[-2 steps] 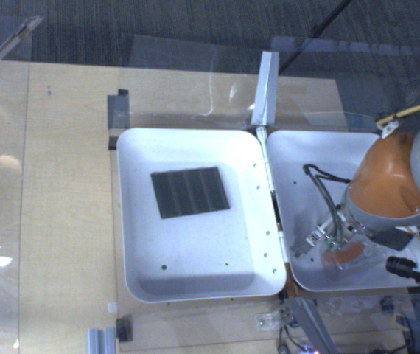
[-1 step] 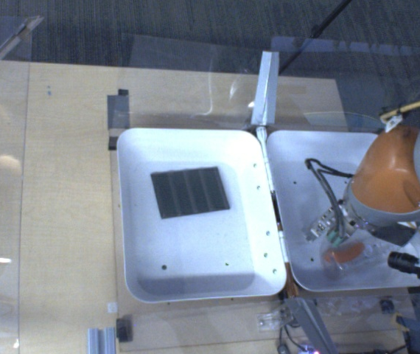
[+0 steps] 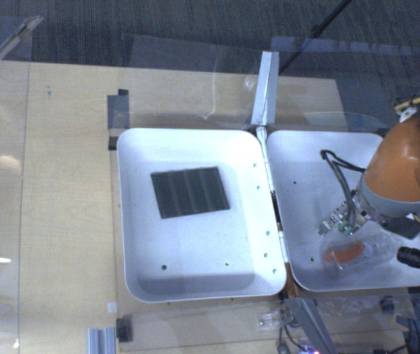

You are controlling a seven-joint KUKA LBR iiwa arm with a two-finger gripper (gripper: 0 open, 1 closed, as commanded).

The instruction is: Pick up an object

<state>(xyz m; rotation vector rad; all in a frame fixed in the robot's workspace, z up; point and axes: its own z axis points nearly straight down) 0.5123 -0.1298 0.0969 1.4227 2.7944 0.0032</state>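
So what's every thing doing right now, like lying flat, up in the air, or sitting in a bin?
Dark ribbed mat: lying flat in the left bin, nothing touching it.
Orange thing: lying in the right bin, blurry, seems to be inside something clear.
Gripper: down low in the right bin, just above the orange thing.
Arm: reaching over the right bin.

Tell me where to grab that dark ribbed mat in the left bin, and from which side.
The dark ribbed mat lies flat on the left bin floor, so there's little for fingers to close across. I'd come straight down on one edge, probably the right one, nearest the arm, and pinch its thickness. Success looks uncertain.
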